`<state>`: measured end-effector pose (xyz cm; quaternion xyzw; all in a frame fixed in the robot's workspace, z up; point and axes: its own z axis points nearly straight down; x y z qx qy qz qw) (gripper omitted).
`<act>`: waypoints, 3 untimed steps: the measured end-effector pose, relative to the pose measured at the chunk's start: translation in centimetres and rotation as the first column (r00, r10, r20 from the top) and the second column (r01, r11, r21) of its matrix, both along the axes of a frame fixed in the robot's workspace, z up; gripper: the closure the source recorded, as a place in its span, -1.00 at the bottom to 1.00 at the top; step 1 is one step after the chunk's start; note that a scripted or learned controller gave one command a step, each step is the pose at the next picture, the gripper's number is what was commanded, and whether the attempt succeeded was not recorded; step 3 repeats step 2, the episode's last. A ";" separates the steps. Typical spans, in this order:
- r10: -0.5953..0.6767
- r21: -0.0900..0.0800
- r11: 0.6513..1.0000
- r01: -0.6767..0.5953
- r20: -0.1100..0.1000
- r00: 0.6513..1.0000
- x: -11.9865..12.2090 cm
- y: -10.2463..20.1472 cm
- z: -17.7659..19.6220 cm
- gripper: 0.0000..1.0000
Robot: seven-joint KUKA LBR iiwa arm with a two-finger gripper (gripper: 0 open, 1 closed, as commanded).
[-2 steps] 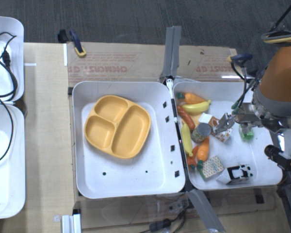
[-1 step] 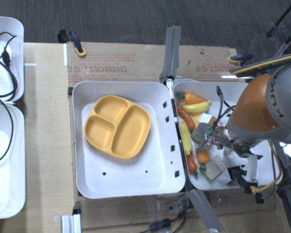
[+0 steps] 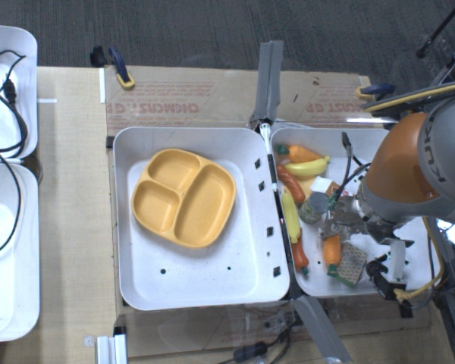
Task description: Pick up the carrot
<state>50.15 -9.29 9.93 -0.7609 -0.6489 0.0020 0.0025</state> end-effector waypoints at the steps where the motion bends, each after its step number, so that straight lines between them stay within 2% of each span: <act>1: 0.134 0.000 0.991 -0.134 0.004 0.991 2.6 -1.8 1.1 1.00; 2: -0.188 -0.004 0.982 0.188 0.004 0.982 3.7 2.4 13.1 1.00; 3: -0.188 -0.004 0.982 0.188 0.004 0.982 3.7 2.4 13.1 1.00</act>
